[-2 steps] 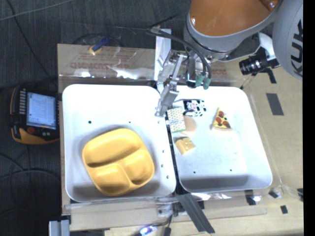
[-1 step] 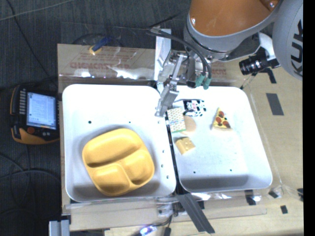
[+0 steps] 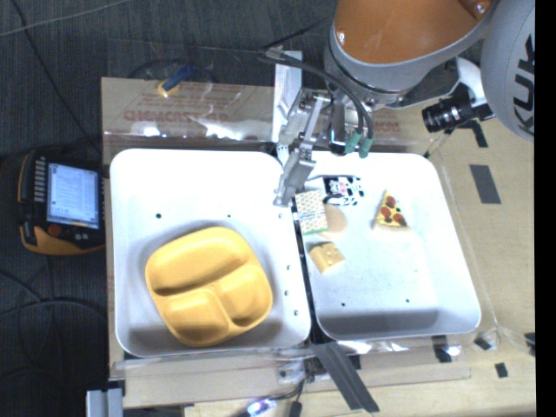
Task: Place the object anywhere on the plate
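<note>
Found several small objects in the right bin [image 3: 434, 307], none yet on the yellow plate [image 3: 208, 287]. Judged the likeliest pick to be the green-and-white packet [image 3: 310, 208], up against the bin's left wall, touching a brown piece [image 3: 335, 221] on its right. Noted a cheese cube [image 3: 326, 256] just below it, a black-and-white item [image 3: 343, 187] just above, and a pizza slice [image 3: 391, 211] well apart to the right.

Placed the gripper [image 3: 285, 185] just up and left of the packet, over the seam between the bins, slanting down and left. Could not tell how far open it was, nor made out anything held in it.

Put the plate in the left bin [image 3: 139, 176], down and left of both packet and gripper. Reckoned the move turned on that: a short reach down and right to the packet first, then a carry the opposite way, across the seam.
</note>
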You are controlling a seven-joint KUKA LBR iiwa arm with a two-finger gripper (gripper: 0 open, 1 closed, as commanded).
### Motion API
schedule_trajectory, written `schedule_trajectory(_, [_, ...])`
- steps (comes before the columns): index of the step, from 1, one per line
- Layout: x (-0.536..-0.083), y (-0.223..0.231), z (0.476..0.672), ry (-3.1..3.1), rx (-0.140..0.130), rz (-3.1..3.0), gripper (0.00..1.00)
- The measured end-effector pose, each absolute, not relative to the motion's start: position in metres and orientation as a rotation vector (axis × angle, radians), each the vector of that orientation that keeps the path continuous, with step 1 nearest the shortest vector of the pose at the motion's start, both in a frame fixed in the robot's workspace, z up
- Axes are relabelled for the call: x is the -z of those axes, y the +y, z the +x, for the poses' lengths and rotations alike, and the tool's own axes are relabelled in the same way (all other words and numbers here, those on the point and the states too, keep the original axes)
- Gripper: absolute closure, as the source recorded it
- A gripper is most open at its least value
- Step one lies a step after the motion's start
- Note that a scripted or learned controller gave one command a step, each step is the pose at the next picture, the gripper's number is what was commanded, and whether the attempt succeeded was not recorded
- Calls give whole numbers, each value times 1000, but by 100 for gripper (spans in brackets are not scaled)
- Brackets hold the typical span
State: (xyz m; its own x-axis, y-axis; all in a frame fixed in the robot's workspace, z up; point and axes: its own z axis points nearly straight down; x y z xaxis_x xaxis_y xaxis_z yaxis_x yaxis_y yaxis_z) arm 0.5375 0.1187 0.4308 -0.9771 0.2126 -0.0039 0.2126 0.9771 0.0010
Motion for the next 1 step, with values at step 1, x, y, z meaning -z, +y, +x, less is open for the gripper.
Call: schedule_trajectory(1, [-431, 119, 537, 3120, -1, 335, 0])
